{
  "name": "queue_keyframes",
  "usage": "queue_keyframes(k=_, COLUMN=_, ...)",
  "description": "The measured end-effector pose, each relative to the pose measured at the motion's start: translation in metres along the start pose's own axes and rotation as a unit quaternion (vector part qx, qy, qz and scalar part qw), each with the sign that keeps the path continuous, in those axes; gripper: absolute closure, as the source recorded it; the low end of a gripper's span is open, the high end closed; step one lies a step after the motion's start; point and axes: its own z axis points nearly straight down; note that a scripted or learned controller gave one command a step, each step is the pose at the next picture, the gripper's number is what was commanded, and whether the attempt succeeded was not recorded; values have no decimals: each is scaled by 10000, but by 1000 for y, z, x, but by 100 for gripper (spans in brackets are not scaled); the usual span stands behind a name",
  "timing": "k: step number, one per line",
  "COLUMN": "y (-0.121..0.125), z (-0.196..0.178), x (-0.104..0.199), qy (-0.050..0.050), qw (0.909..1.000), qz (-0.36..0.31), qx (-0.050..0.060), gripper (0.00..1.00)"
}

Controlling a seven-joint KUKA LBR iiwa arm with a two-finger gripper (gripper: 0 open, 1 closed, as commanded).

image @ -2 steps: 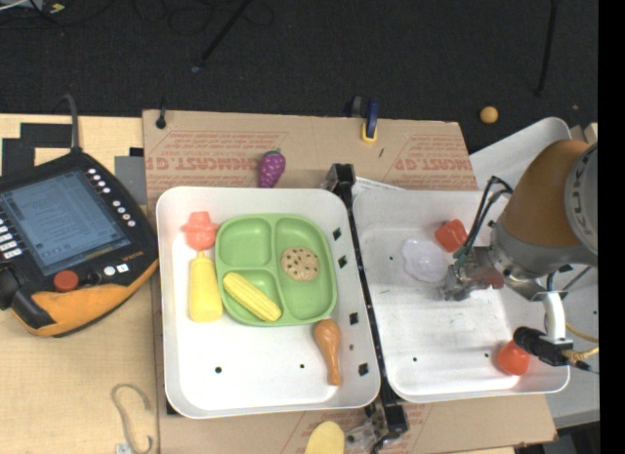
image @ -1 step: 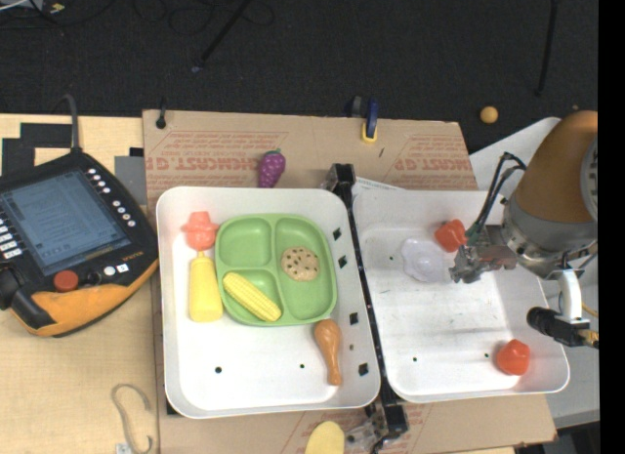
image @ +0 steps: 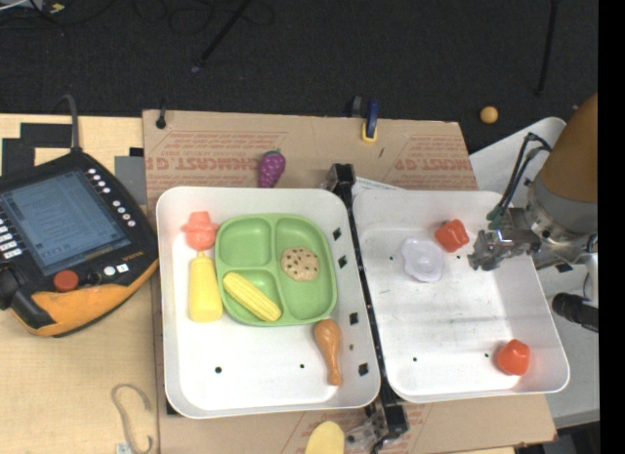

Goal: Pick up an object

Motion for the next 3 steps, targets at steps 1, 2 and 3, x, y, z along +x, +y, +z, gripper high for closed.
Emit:
queue_keyframes(k=1, y=0, z=-32, x=-2, qy=1, qw=10000, qz=-7, qx=-1, gripper=100)
queue_keyframes(k=2, y=19, z=-35, x=49, qy=9, qw=10000, qz=-27, qx=9, gripper=100)
queue_keyframes(k=3, y=32, z=-35, x=105, qy=11, qw=10000, qz=-28, qx=13, gripper=100)
